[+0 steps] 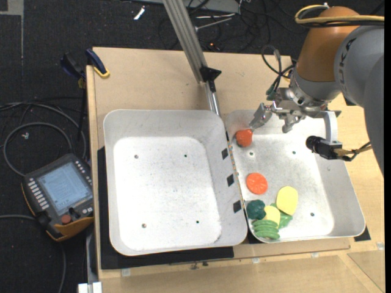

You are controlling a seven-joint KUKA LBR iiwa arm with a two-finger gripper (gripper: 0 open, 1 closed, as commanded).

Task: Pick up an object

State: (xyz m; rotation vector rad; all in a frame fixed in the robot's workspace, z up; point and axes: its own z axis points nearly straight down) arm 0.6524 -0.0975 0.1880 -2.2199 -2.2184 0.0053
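My tool (276, 118) hangs open and empty over the far edge of the right bin (317, 182). An orange ball (244, 138) lies just left of it at the bin's far left corner, apart from my fingers (259, 116); other toys cluster nearer.
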